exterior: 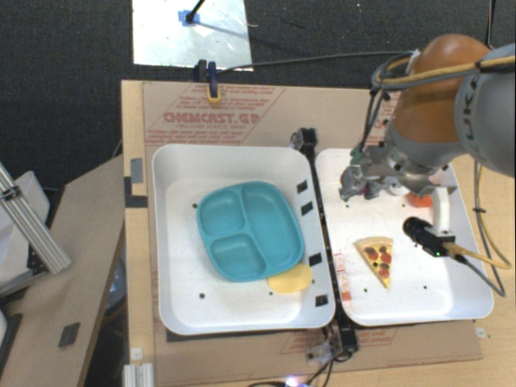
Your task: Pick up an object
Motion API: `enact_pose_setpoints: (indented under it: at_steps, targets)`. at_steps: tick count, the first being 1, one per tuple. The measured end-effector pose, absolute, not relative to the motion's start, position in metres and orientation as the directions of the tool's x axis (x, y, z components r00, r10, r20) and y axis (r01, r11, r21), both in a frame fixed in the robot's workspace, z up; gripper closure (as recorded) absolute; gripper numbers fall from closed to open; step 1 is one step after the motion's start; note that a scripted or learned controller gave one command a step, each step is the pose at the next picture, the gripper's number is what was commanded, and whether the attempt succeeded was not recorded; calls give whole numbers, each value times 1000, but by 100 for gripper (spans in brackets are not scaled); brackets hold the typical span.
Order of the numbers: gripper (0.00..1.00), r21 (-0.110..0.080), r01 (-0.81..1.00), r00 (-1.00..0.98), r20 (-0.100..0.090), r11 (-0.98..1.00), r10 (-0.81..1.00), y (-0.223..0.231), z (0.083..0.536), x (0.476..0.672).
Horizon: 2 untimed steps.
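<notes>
The pizza slice (377, 258) lay flat in the middle of the right bin (419, 297), apart from the gripper (355, 185), which hung over that bin's back left corner; how far open it was could not be told. A red-orange piece (419, 197) showed just beside the gripper, and in the left bin (177, 280) a teal divided plate (250, 230) overlapped a yellow disc (292, 280).

A yellow disc (292, 280) peeks from beneath the teal divided plate (250, 230) at the plate's 5 o'clock, most of it covered. In the right bin (419, 297), the grey arm (486, 111), cut off at the frame's 3 o'clock edge, hides the bin's 12 o'clock wall and most of a red-orange thing (418, 200), too covered to identify.
</notes>
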State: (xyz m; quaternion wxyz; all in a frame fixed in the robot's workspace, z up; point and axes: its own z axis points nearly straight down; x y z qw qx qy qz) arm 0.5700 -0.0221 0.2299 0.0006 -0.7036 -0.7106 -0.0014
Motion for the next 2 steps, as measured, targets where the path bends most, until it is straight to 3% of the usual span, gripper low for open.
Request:
enact_pose_setpoints:
  at_steps: [2]
  targets:
    - [100, 0, 1000, -10, 3, 10, 1000, 86, 234, 545]
